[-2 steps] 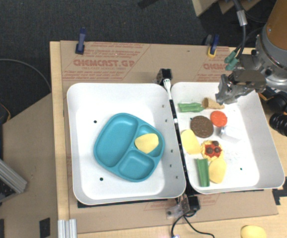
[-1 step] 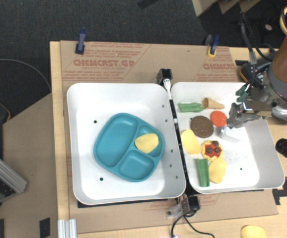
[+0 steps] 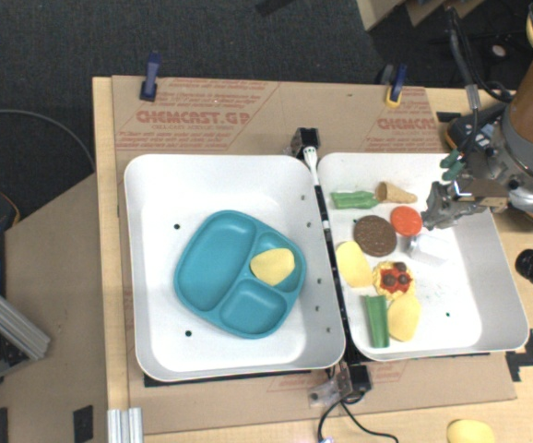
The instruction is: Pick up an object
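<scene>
Gripper (image 3: 432, 212) at the right bin (image 3: 497, 275), three o'clock of the red ball (image 3: 406, 219).
Finger spread: cannot tell. Green stick (image 3: 376, 319) lies twelve-to-six, with bare floor at four o'clock.

A single camera is looking down on the bench (image 3: 248, 109) from above at a slant, far enough back to be taking in both white bins whole. The gripper (image 3: 435, 212) is sitting toward the picture's right side, over the right bin (image 3: 488, 321); the left bin (image 3: 156, 275) is lying well off to its left. Dark floor is showing beyond the gripper, along the picture's top edge and left side
</scene>
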Available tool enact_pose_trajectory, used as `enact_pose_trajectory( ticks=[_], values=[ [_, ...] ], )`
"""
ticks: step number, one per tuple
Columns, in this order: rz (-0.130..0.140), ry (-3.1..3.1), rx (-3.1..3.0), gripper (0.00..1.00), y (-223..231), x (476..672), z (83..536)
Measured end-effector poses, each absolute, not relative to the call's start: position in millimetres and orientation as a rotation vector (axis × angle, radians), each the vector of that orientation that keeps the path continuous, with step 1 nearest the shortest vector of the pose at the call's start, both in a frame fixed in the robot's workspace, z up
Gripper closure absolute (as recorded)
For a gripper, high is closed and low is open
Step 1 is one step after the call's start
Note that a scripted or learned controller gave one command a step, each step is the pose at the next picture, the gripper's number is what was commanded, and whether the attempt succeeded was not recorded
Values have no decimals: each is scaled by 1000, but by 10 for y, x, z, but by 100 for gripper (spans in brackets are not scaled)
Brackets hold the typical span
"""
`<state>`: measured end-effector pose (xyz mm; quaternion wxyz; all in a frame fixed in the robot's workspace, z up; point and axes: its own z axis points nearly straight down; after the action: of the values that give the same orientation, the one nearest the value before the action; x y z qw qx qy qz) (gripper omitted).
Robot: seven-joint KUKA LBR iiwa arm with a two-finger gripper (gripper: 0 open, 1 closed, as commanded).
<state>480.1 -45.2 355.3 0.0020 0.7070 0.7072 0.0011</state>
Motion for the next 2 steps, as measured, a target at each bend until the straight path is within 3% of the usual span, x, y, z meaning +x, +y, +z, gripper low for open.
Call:
enact_pose_trajectory(
  ticks=[2],
  values=[
    [7,2216,2214,100,-450,4815,3757]
  ],
)
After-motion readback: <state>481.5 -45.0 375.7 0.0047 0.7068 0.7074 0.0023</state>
